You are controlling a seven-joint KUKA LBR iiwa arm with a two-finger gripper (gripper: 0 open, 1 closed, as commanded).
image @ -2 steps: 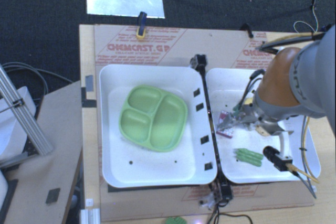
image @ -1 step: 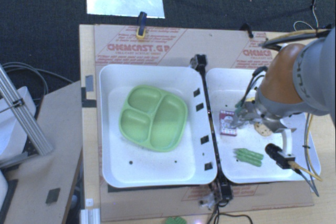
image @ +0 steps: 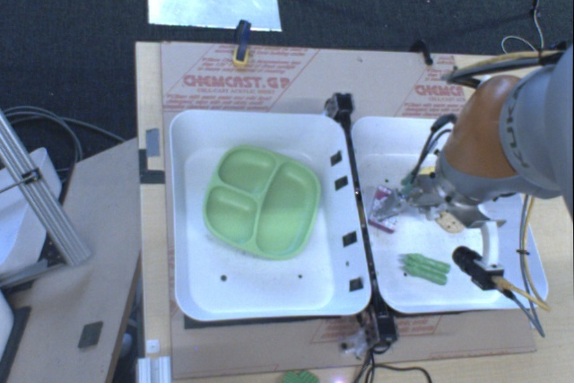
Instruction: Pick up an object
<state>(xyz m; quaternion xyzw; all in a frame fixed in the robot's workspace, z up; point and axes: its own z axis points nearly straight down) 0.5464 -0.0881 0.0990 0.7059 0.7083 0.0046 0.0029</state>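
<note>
Down in the right bin [image: 395, 143], the gripper [image: 391, 204] sits low near the bin's 9 o'clock wall, reaching in from 3 o'clock on the grey arm [image: 529, 134] with its orange band [image: 475, 134]. Its tip is right at a small pink and purple object [image: 383, 220], which lies on the bin floor just beside the divider; whether that object is pinched cannot be told, since the view is too cluttered there. A green ridged object [image: 425, 267] lies apart from the gripper, toward 5 o'clock from it, near the bin's 6 o'clock edge. The left bin [image: 193, 282] holds a light green divided plate [image: 262, 202] at its centre.
</note>
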